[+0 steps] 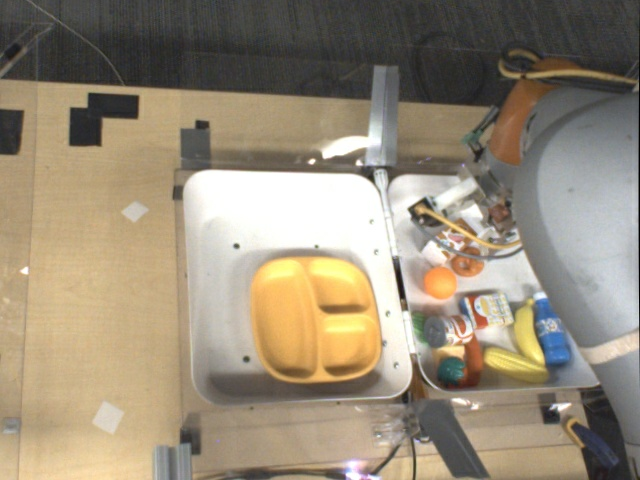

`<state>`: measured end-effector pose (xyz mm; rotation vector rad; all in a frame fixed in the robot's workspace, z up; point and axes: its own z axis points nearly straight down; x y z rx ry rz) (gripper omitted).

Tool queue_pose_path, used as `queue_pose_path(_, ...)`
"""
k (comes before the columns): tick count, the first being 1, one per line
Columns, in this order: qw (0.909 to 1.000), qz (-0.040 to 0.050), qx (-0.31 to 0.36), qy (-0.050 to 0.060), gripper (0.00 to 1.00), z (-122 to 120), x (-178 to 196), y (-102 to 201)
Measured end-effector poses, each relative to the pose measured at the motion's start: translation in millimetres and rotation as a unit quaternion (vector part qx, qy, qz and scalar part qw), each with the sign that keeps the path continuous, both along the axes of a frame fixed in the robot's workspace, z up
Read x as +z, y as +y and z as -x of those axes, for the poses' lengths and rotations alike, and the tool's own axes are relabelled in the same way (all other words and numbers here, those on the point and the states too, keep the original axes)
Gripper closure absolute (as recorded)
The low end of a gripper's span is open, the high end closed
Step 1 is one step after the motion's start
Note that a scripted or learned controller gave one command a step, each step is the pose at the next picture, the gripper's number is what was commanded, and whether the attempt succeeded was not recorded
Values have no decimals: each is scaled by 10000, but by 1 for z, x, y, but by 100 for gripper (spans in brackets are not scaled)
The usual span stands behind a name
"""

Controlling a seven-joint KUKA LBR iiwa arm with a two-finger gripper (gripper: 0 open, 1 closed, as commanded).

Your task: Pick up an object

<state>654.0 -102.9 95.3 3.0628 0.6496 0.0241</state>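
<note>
Left bin: shallow white plastic bin [210, 268] on the left half of the bench; it carries one item.
Tray: yellow moulded plastic tray with three compartments [315, 318], lying flat near the left bin's front edge and towards its right wall. It is broad and low, likely a poor fit for a two-finger grasp.
Right bin: shallow white plastic bin [412, 253], sharing a wall with the left bin. It holds every small pickable object.
Ball: orange round ball [439, 282], mid-bin by the left wall, standing apart from its neighbours. Judged the easiest candidate.
Front-left cluster: grey-topped round container [437, 330] with a dark green rounded piece [450, 369] just in front of it. The two are packed close, so a grasp there risks nudging both.
Carton: small red-and-white printed carton [487, 311], centre of the right bin, between the cluster and the banana.
Banana: yellow curved banana-shaped toy [512, 364], along the front edge, touching or nearly touching the bottle.
Bottle: blue plastic bottle with a white label [550, 333], lying near the front-right corner, partly under the arm.
Gripper: two-finger gripper [487, 211], low over the rear of the right bin. Nothing is seen held, and whether it is released or clenched cannot be told.
Beneath gripper: small reddish-brown item [466, 262], too indistinct to name. It is probably the nearest target.
Arm: grey robot arm [580, 238], covering the right wall.
</note>
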Motion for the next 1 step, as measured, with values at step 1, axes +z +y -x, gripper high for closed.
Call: queue_pose_path(1,9990,-2,445,-34,0,23,1,8)
